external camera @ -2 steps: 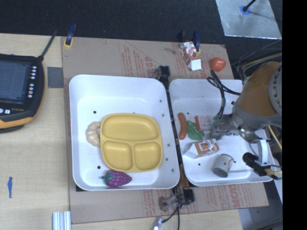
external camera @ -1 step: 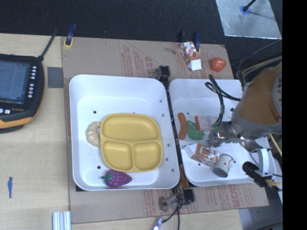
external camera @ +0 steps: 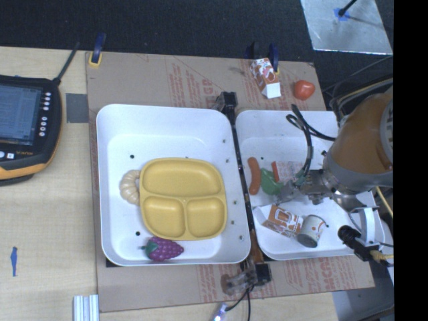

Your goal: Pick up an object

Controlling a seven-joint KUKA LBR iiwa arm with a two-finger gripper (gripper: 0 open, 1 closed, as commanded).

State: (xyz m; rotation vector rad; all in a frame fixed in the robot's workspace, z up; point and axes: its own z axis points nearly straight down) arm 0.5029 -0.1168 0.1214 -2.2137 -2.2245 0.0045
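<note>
The arm (external camera: 358, 146) comes in from the right and covers much of the right bin (external camera: 267, 122), so that bin's right side is hidden under it. The gripper (external camera: 294, 187) sits low in the middle of this bin, dark and blurred against the cables; whether it is spread or pressed together cannot be told. Just beside it lies a green toy (external camera: 269, 182), partly covered, its shape hard to read, with a small orange piece (external camera: 275, 171) touching it. A sausage (external camera: 253, 175) lies near the bin's left wall. Toward the front edge are a small carton (external camera: 283, 220) and a tin can (external camera: 311, 231) on its side. In the left bin (external camera: 167, 119) a yellow divided tray (external camera: 182, 197) half hides a pale bread-like item (external camera: 129, 186); purple grapes (external camera: 162, 249) lie at the front. On the desk behind the bins stand a small box (external camera: 265, 77) and a tomato (external camera: 303, 89).
</note>
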